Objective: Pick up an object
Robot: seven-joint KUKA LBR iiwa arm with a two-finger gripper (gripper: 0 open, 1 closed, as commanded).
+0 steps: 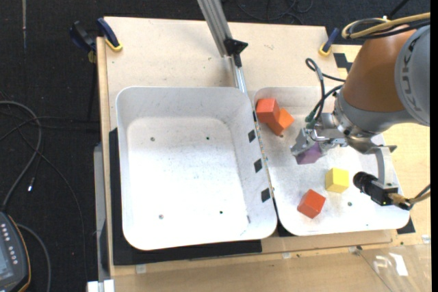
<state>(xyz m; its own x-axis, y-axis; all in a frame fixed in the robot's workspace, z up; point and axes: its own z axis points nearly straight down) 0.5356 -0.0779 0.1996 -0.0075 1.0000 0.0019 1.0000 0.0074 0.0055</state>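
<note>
Bench of pale wood under everything, reaching well beyond the pincer on every side. On it, one white bin well away from the pincer toward the view's left, and a second white bin directly under the pincer, set edge to edge with the first, probably so that things can pass from one to the other.

Grey and orange arm coming in from the view's right and bent downward, so as to bring the pincer low into the second bin. Cannot tell how far open the pincer is, nor whether anything is in its hold; too dark and too small there.

Purple block just below the pincer and partly covered by it, seemingly the chosen target; touching or only very near, not clear. Two orange blocks near the pincer on its upper left, pressed together. Yellow block near it on the lower right. Red-orange block further below, apart from the rest.

Judged as the approach or closing step, with no lift visible.
</note>
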